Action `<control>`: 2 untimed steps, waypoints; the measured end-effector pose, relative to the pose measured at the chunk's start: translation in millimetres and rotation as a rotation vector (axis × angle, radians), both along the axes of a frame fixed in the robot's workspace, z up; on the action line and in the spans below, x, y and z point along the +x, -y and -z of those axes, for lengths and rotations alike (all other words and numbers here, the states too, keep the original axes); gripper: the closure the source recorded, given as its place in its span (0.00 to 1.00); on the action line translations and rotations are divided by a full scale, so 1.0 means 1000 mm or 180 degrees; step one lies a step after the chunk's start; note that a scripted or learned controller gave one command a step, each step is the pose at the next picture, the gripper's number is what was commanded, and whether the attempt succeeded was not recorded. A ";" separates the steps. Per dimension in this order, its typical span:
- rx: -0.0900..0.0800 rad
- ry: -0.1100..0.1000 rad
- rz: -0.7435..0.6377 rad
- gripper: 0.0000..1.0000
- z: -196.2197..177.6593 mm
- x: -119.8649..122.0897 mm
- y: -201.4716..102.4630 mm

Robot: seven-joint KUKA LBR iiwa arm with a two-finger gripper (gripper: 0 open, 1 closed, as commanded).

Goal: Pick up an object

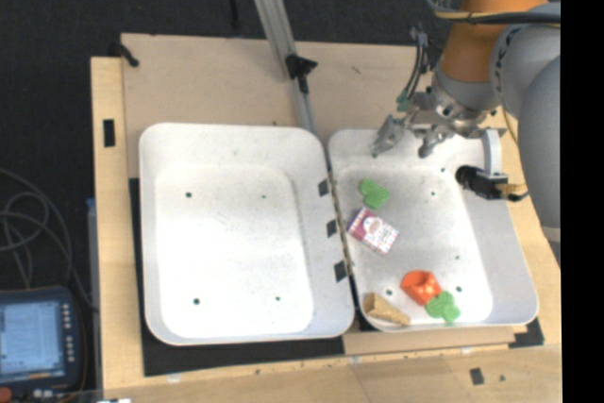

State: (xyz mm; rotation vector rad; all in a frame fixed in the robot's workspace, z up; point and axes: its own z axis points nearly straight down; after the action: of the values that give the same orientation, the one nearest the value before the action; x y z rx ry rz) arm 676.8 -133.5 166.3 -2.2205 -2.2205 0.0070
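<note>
Apparently nothing was picked up yet: the jaws of the gripper (408,139) stood spread and bare at the upper part of the right bin (491,231), while the green piece (375,194) and the pink packet (372,231) lay lower.

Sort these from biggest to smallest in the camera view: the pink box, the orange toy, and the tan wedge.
1. pink box
2. orange toy and tan wedge: these two look about the same size, so I won't rank them.
</note>
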 end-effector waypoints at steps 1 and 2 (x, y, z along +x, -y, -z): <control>-0.0001 0.0001 0.0006 0.00 0.045 0.000 0.008; -0.0003 0.0009 0.0009 0.00 0.066 0.000 0.010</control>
State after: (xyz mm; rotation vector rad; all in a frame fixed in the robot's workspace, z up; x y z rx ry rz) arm 676.8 -143.1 100.3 -2.2254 -2.2192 0.0047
